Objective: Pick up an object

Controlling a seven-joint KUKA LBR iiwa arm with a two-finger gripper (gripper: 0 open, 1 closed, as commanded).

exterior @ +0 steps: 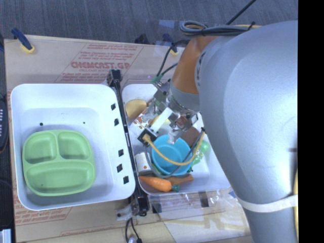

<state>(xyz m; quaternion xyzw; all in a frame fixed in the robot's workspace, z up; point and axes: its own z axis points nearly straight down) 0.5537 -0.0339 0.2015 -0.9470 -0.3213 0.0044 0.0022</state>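
Holding a green tray (pixel 59 162), left bin (pixel 20 105) faces cluttered right bin (pixel 132 91) (pincer (pixel 172 130) state unclear).

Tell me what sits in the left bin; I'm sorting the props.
The left bin holds a green divided tray, lying flat toward its near end. Whatever lies under the tray is covered.

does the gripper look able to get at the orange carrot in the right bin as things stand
Probably yes: the orange carrot lies uncovered at the right bin's near edge, beside the blue bowl, with the gripper just above.
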